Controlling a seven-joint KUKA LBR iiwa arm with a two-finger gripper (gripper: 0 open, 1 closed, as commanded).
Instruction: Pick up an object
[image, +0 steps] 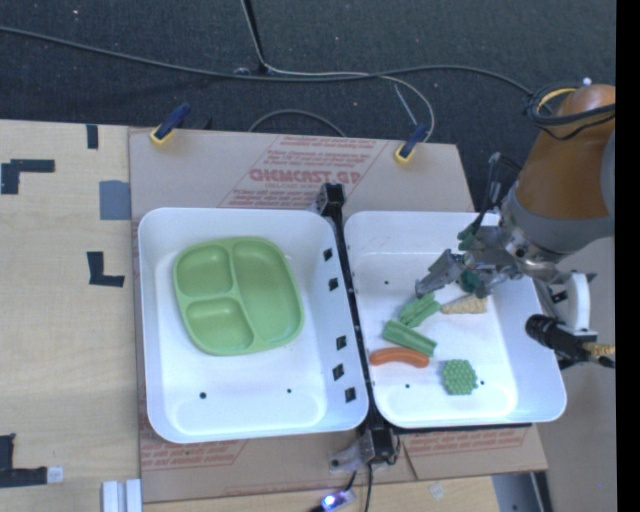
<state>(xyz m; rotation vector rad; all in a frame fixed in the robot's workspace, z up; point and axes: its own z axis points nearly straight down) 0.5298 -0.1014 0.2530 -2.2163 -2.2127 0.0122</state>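
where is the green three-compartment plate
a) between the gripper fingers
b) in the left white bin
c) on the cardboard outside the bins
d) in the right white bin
b: the green three-compartment plastic plate lies flat inside the left white bin, apart from the small toy foods in the right white bin.

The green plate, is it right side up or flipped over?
Right side up. The green plate lies flat in the left bin, its three hollow compartments facing up.
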